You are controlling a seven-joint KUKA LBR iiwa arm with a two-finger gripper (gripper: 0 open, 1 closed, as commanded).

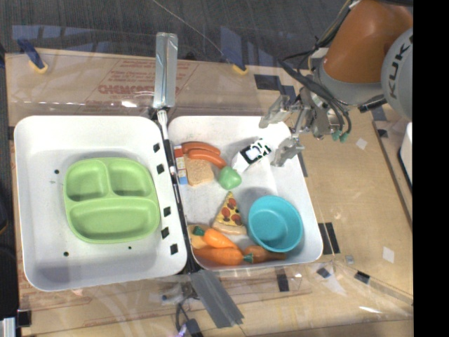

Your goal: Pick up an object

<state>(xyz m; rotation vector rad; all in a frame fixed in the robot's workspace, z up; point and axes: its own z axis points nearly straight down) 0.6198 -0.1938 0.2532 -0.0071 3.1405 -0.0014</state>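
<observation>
**Gripper high over the right bin's far corner, nothing in it**

My gripper (289, 130) hangs above the far right corner of the right bin (295, 188), tilted, with my arm (365, 41) coming in from the right behind it. Its two fingers (285, 152) stand apart, and I see nothing between them; they touch none of the items.

Just left of my fingertip lies a small black-and-white pack (252, 152), close to it but apart. Further left and a little nearer the camera sits a green pear (229, 178), and beyond that a hot dog (202, 151) rests above a slice of bread (200, 173) against the bin's left wall. Below my gripper, toward the near edge, stands a blue bowl (275, 222). A pizza slice (229, 214) lies just left of the bowl. Along the near wall are two carrots (219, 248), one above the other; the lower one touches the bowl's base.

Well away to the left, the left bin (35, 188) holds a green plate (111, 200) with three compartments, lying flat. A grey bar (165, 72) stands at the far end of the divide between the bins.
</observation>
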